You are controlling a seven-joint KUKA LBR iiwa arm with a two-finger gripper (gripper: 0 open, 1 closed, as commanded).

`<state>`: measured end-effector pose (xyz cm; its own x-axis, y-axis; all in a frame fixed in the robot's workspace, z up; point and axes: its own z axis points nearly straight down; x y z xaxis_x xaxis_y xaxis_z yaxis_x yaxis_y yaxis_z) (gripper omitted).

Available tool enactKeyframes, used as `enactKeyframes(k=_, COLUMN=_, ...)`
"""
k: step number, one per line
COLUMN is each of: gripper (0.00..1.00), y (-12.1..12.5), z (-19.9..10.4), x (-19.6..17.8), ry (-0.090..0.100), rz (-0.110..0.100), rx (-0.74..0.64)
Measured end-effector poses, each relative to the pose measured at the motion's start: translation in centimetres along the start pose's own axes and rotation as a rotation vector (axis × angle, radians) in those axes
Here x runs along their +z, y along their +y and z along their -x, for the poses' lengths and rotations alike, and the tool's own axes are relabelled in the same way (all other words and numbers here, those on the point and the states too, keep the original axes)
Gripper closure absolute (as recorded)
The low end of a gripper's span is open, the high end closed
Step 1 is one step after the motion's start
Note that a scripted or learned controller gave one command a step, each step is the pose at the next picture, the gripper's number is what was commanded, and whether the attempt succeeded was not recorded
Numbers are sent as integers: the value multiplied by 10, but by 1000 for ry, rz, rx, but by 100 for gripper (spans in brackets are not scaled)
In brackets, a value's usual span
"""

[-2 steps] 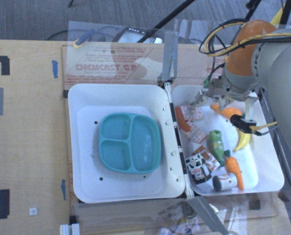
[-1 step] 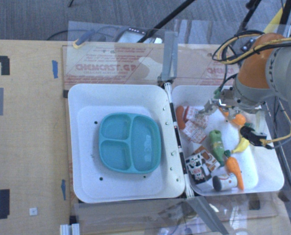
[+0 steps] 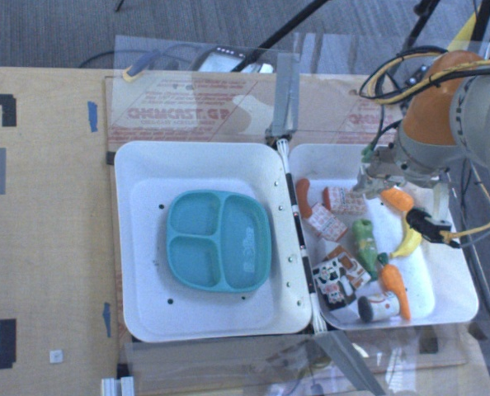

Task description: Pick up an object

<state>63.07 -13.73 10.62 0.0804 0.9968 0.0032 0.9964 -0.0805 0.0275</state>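
Seen from the camera above, slantwise: two shallow white bins side by side on a pale wooden surface (image 3: 47, 221). Left bin (image 3: 138, 172) carrying a teal divided plate (image 3: 219, 242), smooth plastic, three compartments, rounded corners. Right bin (image 3: 455, 299) crowded with small toy food: a green bottle (image 3: 365, 242) near the middle, a yellow banana (image 3: 409, 242) at about 3 o'clock from it, an orange carrot (image 3: 394, 284) at 5 o'clock, a white can (image 3: 377, 307) lying on its side at 6 o'clock, printed cartons (image 3: 337, 277) at 7 o'clock, a small red-and-white packet (image 3: 341, 198) at 11 o'clock. End effector (image 3: 377, 180) hanging over the bin's 12 o'clock part, just beside the packet; whether apart or together cannot be told, and nothing seen clamped. Likely light, hollow, stiff plastic throughout, glossy and rather slippery. Bottle probably easiest: upright-sided, narrow, best taken across its middle. Banana and carrot tapered, apt to squirt out unless gripped at the thickest part
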Motion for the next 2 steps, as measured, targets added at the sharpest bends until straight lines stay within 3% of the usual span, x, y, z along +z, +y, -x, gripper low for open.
enactKeyframes(k=1, gripper=0, y=0, z=0, x=0, ry=0, rz=0, rx=0)
enactKeyframes(k=2, gripper=100, y=1, z=1, x=-9, ry=-1, rz=1, rx=1)
